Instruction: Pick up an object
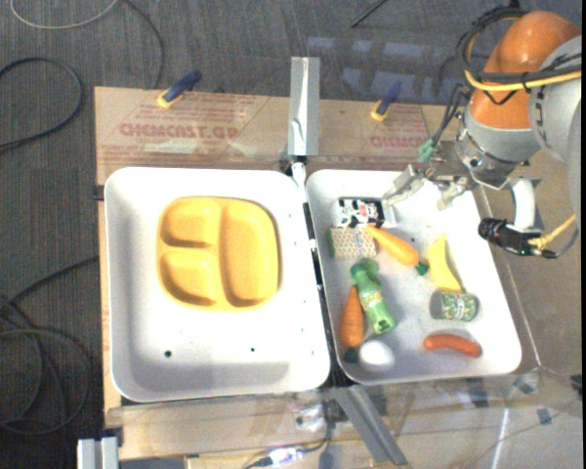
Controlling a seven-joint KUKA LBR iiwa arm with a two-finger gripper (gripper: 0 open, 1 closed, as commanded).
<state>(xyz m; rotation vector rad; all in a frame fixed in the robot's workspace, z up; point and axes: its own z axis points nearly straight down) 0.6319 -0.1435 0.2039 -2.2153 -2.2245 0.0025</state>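
Nearest the lens, the grey arm (pixel 527 76) (orange band at its wrist) is seen bent down over the right bin (pixel 508 355). Its gripper (pixel 427 186) is spread, nothing pinched, just above the orange carrot (pixel 395 246) and yellow banana (pixel 443 266).

grey arm (pixel 527 76) reaches in from the right, orange-banded wrist bent down, jaws spread open, gripping nothing

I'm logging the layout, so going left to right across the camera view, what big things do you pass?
Yellow divided tray → green bottle → banana → gripper, above the right bin's far edge.
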